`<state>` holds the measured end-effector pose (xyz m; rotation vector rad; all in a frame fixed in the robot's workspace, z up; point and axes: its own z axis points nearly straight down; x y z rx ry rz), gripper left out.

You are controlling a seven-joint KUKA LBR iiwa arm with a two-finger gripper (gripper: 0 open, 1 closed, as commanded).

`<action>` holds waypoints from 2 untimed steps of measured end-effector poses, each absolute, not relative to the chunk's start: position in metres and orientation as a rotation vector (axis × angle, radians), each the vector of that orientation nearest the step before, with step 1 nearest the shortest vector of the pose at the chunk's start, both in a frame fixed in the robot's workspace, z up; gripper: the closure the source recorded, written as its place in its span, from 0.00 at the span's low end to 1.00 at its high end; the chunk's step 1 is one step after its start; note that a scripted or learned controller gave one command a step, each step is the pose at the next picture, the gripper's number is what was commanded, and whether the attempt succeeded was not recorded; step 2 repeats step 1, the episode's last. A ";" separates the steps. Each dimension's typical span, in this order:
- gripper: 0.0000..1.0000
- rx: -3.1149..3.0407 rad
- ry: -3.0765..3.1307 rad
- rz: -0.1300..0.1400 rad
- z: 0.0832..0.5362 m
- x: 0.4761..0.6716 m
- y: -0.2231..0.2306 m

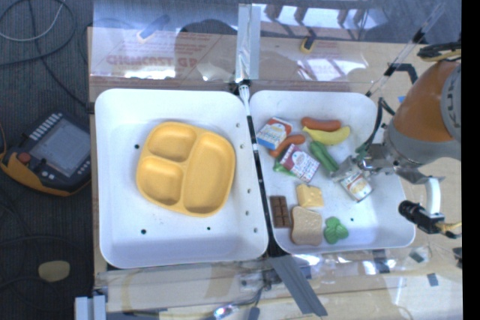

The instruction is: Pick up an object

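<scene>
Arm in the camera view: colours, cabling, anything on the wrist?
The arm is grey with a broad orange band above the wrist. Dark cables loop along it near the right bin. The pincer is a small metallic grey assembly. No markings are legible.
</scene>
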<state>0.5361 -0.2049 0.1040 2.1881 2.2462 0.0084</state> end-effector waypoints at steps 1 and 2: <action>1.00 2.099 2.338 -0.001 0.209 0.520 -0.113; 1.00 2.099 2.338 -0.001 0.209 0.520 -0.113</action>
